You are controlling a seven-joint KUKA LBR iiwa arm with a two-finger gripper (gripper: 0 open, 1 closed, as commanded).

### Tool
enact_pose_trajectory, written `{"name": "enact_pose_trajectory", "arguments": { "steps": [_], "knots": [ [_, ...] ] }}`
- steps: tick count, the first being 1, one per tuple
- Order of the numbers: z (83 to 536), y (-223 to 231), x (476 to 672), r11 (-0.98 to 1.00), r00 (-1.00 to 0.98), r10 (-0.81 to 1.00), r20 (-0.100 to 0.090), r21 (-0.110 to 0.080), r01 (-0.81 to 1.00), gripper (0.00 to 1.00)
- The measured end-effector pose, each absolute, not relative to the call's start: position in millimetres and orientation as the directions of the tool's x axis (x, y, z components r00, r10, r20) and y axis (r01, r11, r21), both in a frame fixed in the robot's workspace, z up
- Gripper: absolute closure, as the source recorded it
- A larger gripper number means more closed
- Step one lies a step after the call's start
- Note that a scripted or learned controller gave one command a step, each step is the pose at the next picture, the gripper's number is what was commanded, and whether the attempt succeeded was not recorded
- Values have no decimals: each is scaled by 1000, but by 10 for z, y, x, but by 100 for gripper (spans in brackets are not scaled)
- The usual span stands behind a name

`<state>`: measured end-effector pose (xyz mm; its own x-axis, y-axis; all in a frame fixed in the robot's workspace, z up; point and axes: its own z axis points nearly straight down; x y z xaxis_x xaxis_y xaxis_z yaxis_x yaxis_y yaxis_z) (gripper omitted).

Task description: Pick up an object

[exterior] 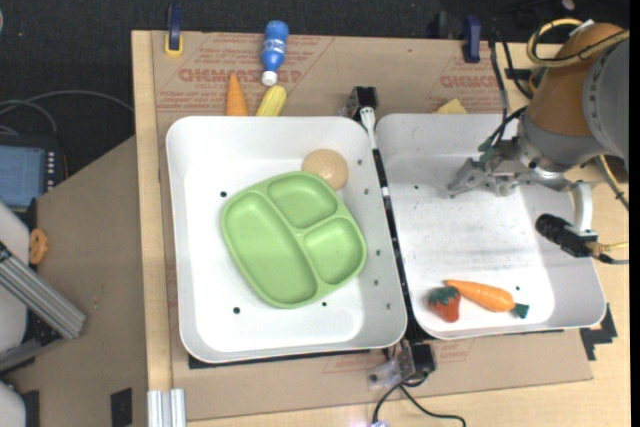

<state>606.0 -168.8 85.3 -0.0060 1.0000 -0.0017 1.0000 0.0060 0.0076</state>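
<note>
Gripper [480, 177]: over the right bin [440, 140], fingers seemingly spread, holding nothing. Carrot [485, 295] and strawberry [446, 303]: well apart from gripper, near bin's front rim. Risk: descent here closes on bare floor.

You have two white bins [200, 215] on a tan bench [320, 65] printed with red lettering. The divided plate [290, 237] is light green, the round piece [326, 168] by it beige. The carrot [482, 295] is orange with a green tip, and the strawberry [446, 304] red. The hand [487, 173] is grey metal.
</note>
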Motion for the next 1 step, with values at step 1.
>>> {"name": "enact_pose_trajectory", "arguments": {
  "steps": [1],
  "knots": [
    [848, -1710, 6024, 2, -2, 1000, -1, 1, 1000, 0]
  ]
}}
